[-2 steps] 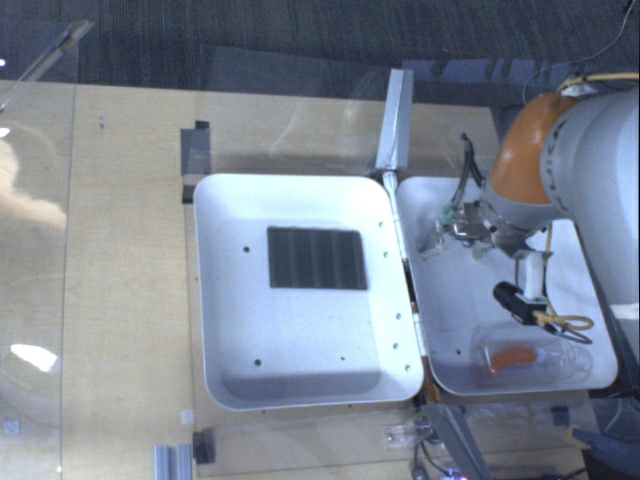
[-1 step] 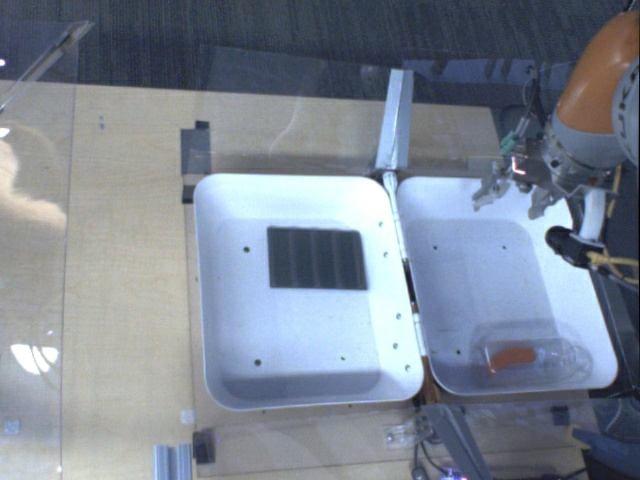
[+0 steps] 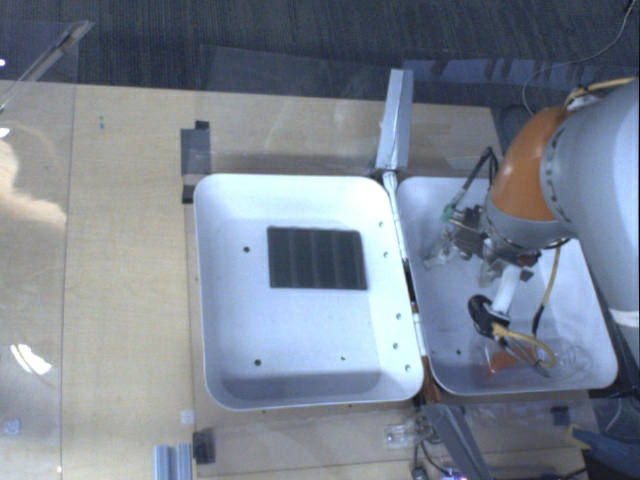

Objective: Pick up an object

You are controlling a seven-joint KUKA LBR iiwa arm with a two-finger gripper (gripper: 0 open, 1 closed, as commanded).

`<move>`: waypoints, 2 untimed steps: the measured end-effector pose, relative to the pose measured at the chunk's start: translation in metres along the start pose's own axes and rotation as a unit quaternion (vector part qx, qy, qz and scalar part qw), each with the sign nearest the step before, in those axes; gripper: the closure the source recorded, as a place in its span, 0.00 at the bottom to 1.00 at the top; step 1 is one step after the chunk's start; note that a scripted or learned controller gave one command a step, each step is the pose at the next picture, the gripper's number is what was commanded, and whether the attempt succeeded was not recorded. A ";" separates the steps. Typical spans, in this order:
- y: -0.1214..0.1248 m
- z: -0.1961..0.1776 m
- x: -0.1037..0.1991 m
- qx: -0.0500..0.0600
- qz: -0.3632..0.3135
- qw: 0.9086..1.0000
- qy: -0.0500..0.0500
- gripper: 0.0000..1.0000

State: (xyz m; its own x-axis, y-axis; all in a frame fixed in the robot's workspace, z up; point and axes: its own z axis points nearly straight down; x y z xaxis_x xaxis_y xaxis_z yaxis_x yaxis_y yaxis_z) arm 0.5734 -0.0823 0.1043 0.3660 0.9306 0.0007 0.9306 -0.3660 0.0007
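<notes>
Evidently the gripper [image 3: 452,244] hangs over the right bin [image 3: 585,303]; whether it is open or closed I cannot tell. A small orange object [image 3: 497,364] lies near, toward its five o'clock. A dark ridged block [image 3: 316,258] sits well apart at nine o'clock.

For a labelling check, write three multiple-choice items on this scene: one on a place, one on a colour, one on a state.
1. Where does the dark ribbed rectangle lie?
A. in the left bin
B. in the right bin
C. on the bench

2. What colour is the band above the arm's wrist?
A. blue
B. orange
C. green

3. How does the rectangle lie?
A. flat, apart from the gripper
B. leaning on a bin wall
C. lifted off the floor

Key: A, it sits mid-floor of the left bin; B, the band is orange; A, it lies flat while the gripper hangs over the right bin.
</notes>
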 end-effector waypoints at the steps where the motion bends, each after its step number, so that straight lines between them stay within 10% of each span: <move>1: -0.006 -0.119 -0.058 -0.004 -0.067 0.998 0.000 0.00; 2: -0.071 -0.126 -0.045 -0.001 0.018 1.000 0.000 0.00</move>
State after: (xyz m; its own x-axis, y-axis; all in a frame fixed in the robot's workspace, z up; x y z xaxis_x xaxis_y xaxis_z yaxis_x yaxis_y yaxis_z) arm 0.4909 -0.0987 0.2299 0.3991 0.9169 0.0014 0.9169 -0.3991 0.0024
